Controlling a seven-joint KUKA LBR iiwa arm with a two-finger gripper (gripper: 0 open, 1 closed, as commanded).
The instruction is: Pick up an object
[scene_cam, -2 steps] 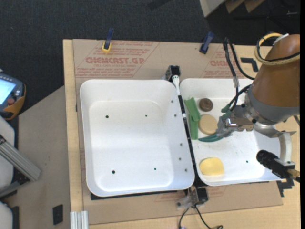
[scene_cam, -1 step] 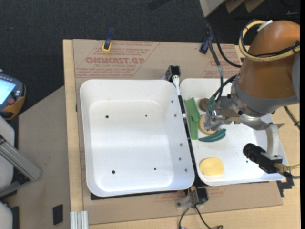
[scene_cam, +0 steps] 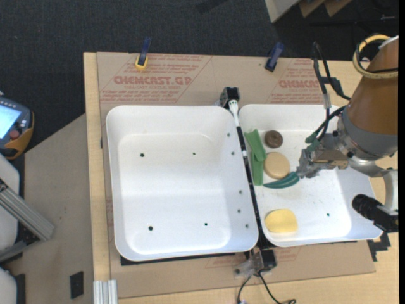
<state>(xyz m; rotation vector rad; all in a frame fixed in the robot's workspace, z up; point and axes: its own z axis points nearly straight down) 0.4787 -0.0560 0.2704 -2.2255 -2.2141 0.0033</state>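
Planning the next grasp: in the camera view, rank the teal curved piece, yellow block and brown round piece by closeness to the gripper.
Gripper:
1. Teal curved piece, just beside it, lower left.
2. Brown round piece, up-left.
3. Yellow block, near the bin's front.

A single fixed camera looks down at a slant from moderate height, taking in both white bins: left bin [scene_cam: 171,182] towards 9 o'clock, right bin [scene_cam: 329,220] towards 3 o'clock, dark floor at 12
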